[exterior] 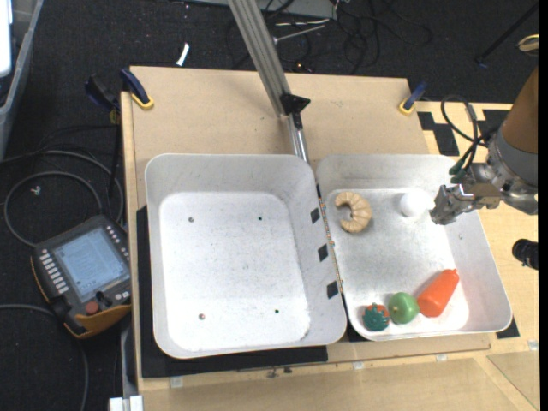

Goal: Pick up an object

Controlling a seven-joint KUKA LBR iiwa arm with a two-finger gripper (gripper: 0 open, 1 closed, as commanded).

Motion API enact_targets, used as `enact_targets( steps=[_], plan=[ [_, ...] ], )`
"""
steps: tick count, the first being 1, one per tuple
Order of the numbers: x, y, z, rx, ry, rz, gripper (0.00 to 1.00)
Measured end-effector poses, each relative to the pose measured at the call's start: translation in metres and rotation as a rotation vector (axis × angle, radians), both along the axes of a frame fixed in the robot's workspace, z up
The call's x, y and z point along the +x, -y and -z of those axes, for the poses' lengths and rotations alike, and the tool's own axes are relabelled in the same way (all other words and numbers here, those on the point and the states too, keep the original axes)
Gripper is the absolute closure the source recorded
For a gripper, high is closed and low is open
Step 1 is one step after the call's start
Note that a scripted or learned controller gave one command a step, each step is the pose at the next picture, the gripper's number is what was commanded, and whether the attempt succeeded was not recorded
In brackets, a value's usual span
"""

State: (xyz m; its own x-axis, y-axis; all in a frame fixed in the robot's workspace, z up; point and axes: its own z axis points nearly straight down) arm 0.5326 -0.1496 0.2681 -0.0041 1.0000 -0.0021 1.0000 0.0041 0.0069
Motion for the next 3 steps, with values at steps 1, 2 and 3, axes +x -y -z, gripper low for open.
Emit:
enact_targets(
  steps=[1, 2, 3],
  plan=[
    [0.014, -0.058, 0.006, 0.004, -0.006, -0.004, 1.0],
    [0.031, -0.113, 0.003, 0.004, -0.005, -0.005, 1.0],
    [0.057, -0.171, 0.006, 0.003, -0.004, -0.005, 1.0]
  ],
)
